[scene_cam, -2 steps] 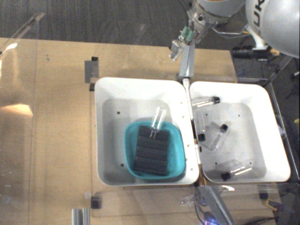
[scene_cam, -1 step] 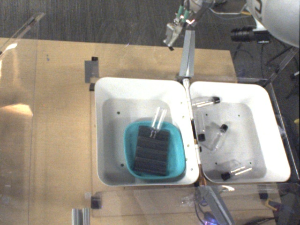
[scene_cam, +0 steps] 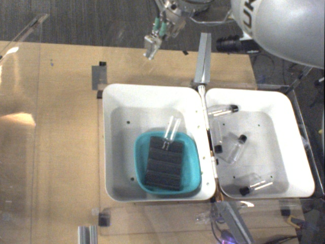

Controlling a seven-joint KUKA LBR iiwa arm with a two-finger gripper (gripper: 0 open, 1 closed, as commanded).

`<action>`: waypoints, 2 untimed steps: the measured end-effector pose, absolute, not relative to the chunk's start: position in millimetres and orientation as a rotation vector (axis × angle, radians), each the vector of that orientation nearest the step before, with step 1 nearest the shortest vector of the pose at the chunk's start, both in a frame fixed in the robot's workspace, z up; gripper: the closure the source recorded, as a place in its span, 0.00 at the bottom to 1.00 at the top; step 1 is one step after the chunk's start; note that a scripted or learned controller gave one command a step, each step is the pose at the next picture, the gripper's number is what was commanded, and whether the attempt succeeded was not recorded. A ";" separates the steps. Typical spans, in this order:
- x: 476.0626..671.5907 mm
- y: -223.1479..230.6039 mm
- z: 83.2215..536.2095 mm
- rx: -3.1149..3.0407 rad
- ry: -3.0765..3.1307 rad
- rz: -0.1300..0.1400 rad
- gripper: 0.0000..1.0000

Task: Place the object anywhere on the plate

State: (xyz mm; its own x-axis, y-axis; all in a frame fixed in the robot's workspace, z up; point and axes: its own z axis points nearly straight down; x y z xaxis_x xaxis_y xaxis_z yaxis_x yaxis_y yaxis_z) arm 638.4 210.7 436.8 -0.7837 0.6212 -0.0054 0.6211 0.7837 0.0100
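Pale wooden surface (scene_cam: 51,136) carries two white bins. One clear plastic vial (scene_cam: 171,128) already leans on the teal plate (scene_cam: 192,159); light, slick, best pinched mid-body. High above, the tool (scene_cam: 152,39) carries nothing visible; its grip state is unclear.

Left bin (scene_cam: 114,136): teal plate (scene_cam: 192,159) fills the 5 o'clock area, black rack (scene_cam: 163,162) on it with a clear vial (scene_cam: 171,128) leaning at its 12 o'clock edge; bare floor along 9 to 12. Right bin (scene_cam: 284,131): vials (scene_cam: 234,147) scattered from 9 to 6, open floor at 3. Metal post (scene_cam: 203,60) stands at 12 above the divider.
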 end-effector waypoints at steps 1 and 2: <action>657.9 228.3 436.9 0.905 2.997 0.013 1.00; 662.7 202.9 438.1 0.442 3.098 0.010 1.00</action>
State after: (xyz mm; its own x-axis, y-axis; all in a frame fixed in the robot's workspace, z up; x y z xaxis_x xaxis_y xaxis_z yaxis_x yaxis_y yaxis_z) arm 662.7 202.9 438.1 -0.9600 0.2798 -0.0111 0.2797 0.9600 0.0079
